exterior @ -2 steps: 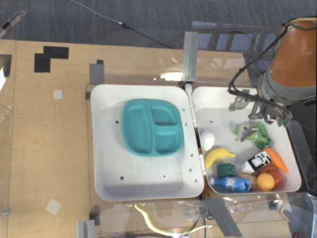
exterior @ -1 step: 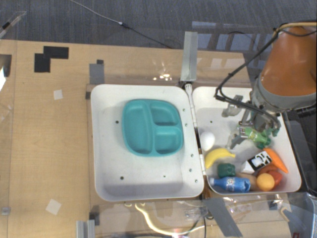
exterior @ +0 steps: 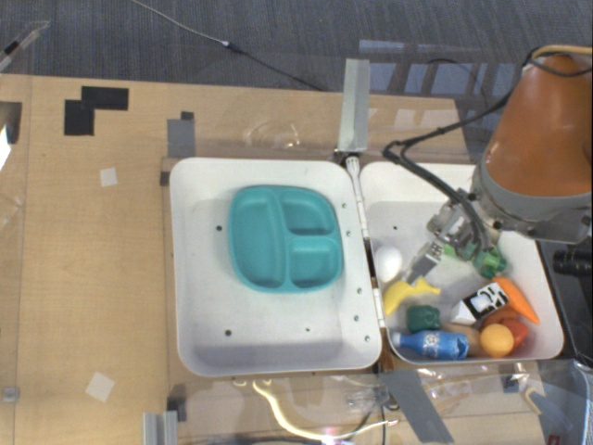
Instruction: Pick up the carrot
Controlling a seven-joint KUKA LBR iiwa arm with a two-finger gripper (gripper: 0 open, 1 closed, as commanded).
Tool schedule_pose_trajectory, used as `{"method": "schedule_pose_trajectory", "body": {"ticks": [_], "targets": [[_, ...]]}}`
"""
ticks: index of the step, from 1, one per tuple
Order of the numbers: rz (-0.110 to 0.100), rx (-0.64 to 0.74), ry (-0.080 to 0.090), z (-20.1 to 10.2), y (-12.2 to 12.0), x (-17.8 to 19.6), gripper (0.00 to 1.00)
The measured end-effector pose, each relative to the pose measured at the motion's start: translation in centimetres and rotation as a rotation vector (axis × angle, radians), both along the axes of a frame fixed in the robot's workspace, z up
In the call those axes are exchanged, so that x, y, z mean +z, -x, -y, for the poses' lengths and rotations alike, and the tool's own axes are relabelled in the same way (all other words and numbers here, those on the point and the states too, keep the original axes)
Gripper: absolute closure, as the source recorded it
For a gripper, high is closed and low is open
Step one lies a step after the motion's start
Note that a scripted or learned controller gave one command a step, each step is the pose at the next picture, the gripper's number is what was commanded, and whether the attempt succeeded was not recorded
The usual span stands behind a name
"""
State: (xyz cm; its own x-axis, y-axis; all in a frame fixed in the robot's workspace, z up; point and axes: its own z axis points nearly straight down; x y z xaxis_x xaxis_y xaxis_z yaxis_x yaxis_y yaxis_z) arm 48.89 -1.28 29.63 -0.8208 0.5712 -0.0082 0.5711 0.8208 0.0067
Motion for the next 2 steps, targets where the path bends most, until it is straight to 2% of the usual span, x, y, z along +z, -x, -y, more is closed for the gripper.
{"method": "schedule_pose_trajectory", "body": {"ticks": [2], "targets": [[-0.001, 0.000, 0.001, 0.08, 0.01, -0.04, 0.00]]}}
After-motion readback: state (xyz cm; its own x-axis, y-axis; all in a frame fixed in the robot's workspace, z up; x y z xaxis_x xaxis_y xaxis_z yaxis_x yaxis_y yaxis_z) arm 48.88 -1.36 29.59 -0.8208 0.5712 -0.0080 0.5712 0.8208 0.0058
